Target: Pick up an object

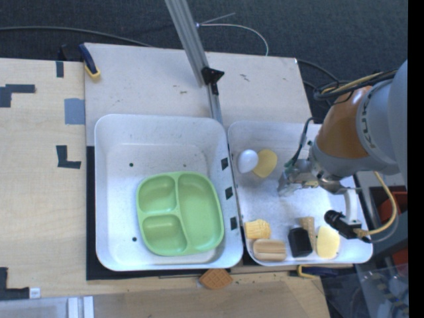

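White bins sit side by side. The left bin [112, 177] holds a green plate [180, 212]. The right bin [278, 131] holds a yellow toy [266, 163] beside a white ball [247, 159], with more toy food along the front edge. The gripper [291, 183] hangs low over this bin, near the yellow toy. I cannot tell if it grips anything.

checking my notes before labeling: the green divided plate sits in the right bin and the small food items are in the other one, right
Not quite. The camera view shows the green divided plate in the left bin; the small food items lie in the right bin, not the other way round.
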`<state>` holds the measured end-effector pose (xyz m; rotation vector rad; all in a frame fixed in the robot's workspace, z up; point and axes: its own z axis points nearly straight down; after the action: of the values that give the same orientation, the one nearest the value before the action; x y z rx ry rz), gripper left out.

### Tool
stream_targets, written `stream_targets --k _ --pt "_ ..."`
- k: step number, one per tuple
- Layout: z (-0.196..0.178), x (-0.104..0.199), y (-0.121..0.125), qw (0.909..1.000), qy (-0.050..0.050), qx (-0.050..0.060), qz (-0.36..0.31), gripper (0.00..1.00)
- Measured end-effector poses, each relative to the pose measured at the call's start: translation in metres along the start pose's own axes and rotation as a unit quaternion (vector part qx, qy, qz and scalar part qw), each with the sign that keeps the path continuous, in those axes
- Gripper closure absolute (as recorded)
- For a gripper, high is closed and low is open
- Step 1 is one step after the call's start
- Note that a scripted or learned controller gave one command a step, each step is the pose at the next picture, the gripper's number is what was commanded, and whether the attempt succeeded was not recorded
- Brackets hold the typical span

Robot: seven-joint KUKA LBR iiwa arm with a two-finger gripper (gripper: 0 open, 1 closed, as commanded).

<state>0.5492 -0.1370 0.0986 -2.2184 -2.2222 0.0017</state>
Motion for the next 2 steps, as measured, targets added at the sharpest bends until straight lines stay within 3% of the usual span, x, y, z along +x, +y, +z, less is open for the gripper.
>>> stream_targets --k 2 --pt "-0.120 -0.010 -0.005 1.0000 -0.001 -0.004 0.000 1.00"
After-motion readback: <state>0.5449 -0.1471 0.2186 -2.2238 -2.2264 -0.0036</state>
